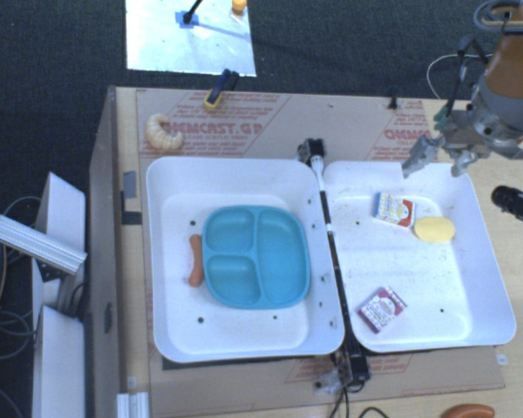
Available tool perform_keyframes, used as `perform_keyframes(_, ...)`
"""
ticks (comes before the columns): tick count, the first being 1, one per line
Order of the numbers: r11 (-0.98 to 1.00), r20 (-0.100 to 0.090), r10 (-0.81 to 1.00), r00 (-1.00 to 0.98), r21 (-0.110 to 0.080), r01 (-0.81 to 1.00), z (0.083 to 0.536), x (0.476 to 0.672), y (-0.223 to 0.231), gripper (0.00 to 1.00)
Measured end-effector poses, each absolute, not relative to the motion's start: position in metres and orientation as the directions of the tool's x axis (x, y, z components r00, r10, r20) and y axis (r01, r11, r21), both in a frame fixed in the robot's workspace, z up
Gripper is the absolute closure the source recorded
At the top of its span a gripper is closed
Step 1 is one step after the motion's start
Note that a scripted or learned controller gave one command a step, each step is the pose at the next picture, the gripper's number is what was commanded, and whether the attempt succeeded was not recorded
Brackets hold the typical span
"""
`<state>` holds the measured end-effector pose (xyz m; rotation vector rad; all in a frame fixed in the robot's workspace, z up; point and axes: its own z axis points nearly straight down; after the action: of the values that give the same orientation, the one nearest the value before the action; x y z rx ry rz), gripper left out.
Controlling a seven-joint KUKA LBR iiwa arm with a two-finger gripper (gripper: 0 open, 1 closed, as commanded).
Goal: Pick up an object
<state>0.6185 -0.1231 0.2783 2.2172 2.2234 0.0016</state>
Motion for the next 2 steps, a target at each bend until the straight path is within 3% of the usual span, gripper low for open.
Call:
perform_keyframes(1,0.001,0.0,1.0,-0.001,0.0,1.0,0.207,0.618,-0.147,0.0)
perform_keyframes(2,0.001,0.0,1.0,-0.001,0.0,1.0,0.143,0.635,-0.154,0.0)
